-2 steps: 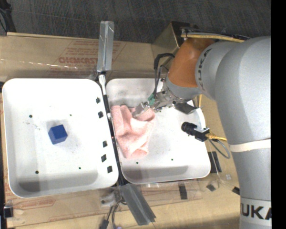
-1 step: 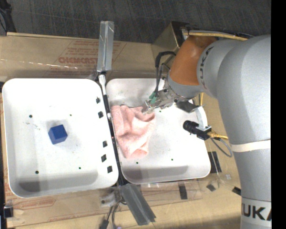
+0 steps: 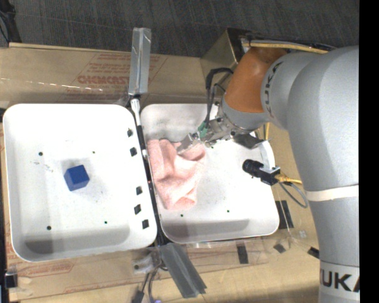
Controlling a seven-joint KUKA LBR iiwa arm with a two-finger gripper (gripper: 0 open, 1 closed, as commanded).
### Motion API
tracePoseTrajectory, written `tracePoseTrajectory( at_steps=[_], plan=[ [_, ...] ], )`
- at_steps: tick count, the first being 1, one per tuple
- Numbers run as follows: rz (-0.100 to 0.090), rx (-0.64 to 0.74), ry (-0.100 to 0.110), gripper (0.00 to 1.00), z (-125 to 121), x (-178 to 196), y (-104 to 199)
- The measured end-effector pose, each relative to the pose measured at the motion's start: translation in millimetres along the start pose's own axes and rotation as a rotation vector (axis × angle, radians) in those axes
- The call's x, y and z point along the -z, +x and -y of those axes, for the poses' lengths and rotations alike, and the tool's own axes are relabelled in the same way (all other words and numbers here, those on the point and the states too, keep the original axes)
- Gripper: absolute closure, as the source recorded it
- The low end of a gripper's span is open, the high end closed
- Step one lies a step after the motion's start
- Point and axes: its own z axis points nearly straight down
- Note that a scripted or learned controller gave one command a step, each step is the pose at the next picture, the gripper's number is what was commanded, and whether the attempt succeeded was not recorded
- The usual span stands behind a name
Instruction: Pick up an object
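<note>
A crumpled pink cloth (image 3: pixel 175 175) lies in the right bin (image 3: pixel 240 223), against its left wall. My gripper (image 3: pixel 194 142) hangs over the cloth's upper right corner, with the fingertips at the fabric's top edge. A small fold of the cloth rises toward the fingers, but whether it is pinched is unclear. A blue cube (image 3: pixel 77 177) sits alone in the left bin (image 3: pixel 25 125), left of its middle.
The grey arm and its orange band cover the right bin's upper right corner. A metal divider bar (image 3: pixel 139 62) runs up from between the two bins. Cardboard lies under both bins.
</note>
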Motion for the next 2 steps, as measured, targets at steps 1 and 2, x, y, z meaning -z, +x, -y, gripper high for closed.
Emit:
tracePoseTrajectory(
  at_steps=[1,2],
  plan=[
    [0.001,-0.289,-0.006,0.0,40.3,24.7,-46.2],
    [-0.002,-0.18,-0.004,0.0,4.7,-19.8,22.3]
  ],
)
